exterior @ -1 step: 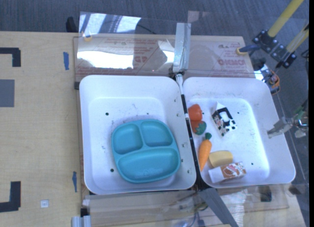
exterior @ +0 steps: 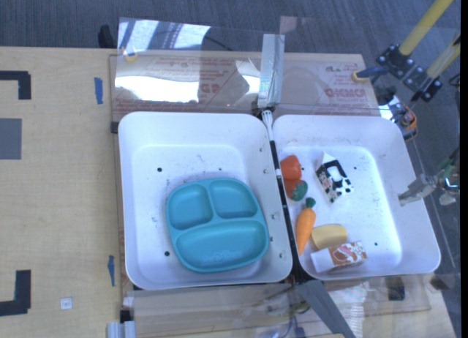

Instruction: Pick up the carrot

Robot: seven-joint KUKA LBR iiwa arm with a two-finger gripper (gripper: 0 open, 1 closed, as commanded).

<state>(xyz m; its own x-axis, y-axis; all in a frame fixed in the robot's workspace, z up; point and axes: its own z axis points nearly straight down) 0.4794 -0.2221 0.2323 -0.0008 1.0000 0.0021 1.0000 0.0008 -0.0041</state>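
The carrot (exterior: pixel 303 228) is orange with a small green top (exterior: pixel 310 203). It lies in the right bin (exterior: pixel 380 154), close to that bin's left wall, with its green end pointing to the far side and its tip pointing to the near side. A yellow wedge (exterior: pixel 329 235) rests just to its right, nearly touching it. Nothing covers the carrot.
A red-orange vegetable (exterior: pixel 291 167) with a green piece (exterior: pixel 299 191) sits beyond the carrot. A black-and-white carton (exterior: pixel 333 179) lies mid-bin and a white packet (exterior: pixel 341 255) at the near wall. The left bin (exterior: pixel 146 154) holds a teal divided plate (exterior: pixel 217 223). Yellow poles (exterior: pixel 431 14) stand at far right.
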